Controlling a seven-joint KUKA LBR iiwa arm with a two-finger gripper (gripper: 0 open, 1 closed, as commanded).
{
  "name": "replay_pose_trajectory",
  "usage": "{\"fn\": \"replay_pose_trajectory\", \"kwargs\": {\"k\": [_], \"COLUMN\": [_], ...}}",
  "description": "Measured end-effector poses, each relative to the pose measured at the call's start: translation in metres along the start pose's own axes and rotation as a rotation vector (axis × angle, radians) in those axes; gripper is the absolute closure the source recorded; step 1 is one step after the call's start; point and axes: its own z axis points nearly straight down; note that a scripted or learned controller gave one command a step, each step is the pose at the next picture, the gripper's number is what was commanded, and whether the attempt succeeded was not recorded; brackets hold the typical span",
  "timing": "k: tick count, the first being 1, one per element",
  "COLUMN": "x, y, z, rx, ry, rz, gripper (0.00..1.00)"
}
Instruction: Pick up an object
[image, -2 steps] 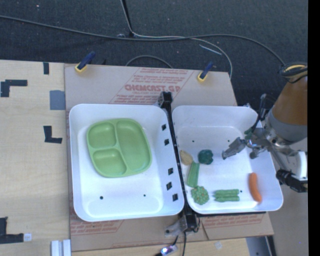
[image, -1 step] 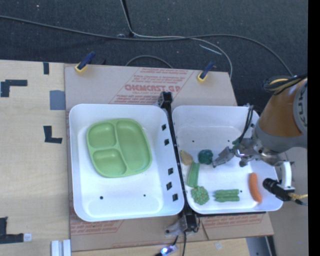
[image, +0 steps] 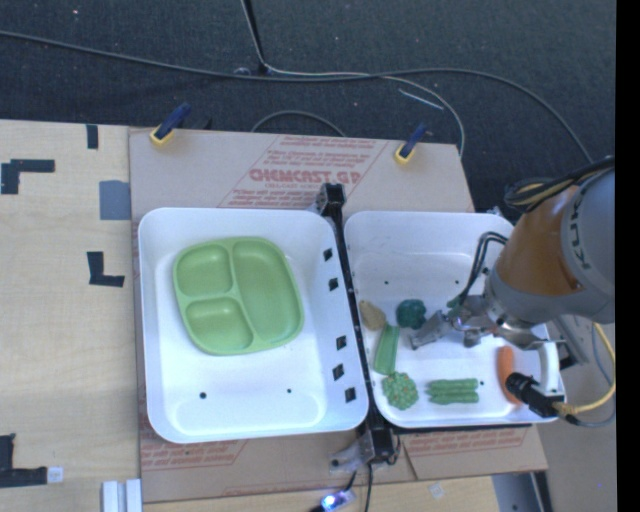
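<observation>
I see the gripper (image: 432, 331) low in the right bin (image: 420, 235); I cannot tell its state; a dark green ball (image: 410, 313) lies just beside its tip, a green stick (image: 386, 350) below; broccoli (image: 400, 389) and beans (image: 453, 390) nearer the front; a green tray (image: 238, 294) sits in the left bin (image: 240, 415).

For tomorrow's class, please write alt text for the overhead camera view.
A grey robot arm's gripper hovers low in the right white bin among small toy foods: a dark green round piece, a green broccoli floret and a green bean bundle. The left white bin holds a light green divided plate.
</observation>
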Motion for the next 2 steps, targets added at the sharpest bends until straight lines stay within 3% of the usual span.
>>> {"fn": "replay_pose_trajectory", "kwargs": {"k": [1,2], "x": [0.000,-0.009], "y": [0.001,0.005], "z": [-0.013,-0.067], "rx": [-0.002,-0.009], "ry": [0.000,-0.002], "rz": [-0.001,0.001], "gripper": [1.00,1.00]}}
